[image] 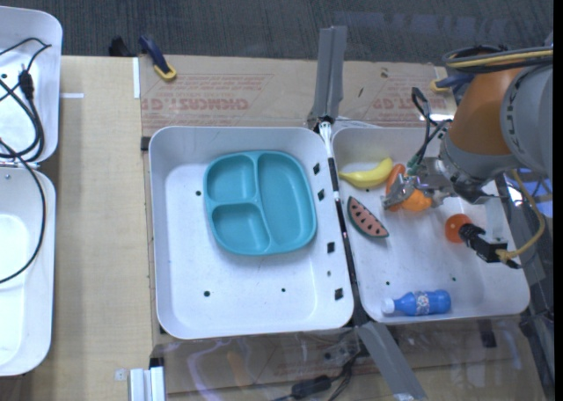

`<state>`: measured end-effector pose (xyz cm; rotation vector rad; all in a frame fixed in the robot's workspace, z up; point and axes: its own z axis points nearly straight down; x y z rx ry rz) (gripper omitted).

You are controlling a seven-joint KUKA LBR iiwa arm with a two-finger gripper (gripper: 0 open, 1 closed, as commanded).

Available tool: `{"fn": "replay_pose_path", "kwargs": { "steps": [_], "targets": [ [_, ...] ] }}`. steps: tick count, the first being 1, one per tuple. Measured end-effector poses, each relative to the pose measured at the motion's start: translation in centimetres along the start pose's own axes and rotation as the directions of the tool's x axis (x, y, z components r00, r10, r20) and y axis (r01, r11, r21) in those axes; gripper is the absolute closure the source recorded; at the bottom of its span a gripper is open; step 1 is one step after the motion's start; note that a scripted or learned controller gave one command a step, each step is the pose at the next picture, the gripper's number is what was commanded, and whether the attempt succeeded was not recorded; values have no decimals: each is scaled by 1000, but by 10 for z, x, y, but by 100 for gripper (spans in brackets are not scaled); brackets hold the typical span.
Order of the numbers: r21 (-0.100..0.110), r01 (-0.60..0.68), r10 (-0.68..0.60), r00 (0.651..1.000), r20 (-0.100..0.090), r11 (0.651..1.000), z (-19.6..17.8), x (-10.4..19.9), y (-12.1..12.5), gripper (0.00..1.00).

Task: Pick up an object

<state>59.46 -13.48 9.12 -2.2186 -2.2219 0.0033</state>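
Gripper low in right bin, at an orange toy just below banana; finger spread and any hold impossible to tell. Melon slice beside, bottle near front wall. Teal plate in left bin.

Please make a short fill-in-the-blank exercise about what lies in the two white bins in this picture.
1. The teal divided plate lies in the ____ bin.
2. The banana is coloured ____.
3. The blue bottle lies on its ____.
4. The watermelon slice lies between the plate and the ____.

Missing words: left; yellow; side; gripper
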Motion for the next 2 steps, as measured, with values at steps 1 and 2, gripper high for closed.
{"fn": "replay_pose_path", "kwargs": {
  "steps": [1,2],
  "targets": [
    [0,-5,5,1000,0,1000,-9,-2,0,100],
    [-2,1,-1,1000,0,1000,-100,86,12,100]
  ]
}}
